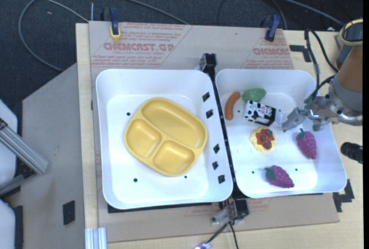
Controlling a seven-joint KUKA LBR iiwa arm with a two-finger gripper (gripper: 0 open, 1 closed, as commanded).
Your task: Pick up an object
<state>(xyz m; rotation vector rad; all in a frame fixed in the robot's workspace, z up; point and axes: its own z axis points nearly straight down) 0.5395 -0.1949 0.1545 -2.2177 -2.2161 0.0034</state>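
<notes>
Two shallow white bins sit side by side on the bench. The left bin [109, 127] holds a yellow divided plate [166, 136], lying flat near its centre. The right bin [328, 181] holds six small items: an orange sausage [232, 104] at about 10 o'clock, a green piece [253, 94] just beside it at 11 o'clock, a black-and-white cow toy [259, 112] directly below the green piece, a small yellow round piece with a red top [263, 139] near the bin's centre, one purple grape bunch [307, 143] at 3 o'clock, and a second purple grape bunch [279, 176] at 6 o'clock. The arm enters from 3 o'clock; the gripper [295, 119] is low over the right bin, between the cow toy and the upper grape bunch, close to both. Nothing is visible between its fingers; whether they stand wide or narrow cannot be told from this angle.
</notes>
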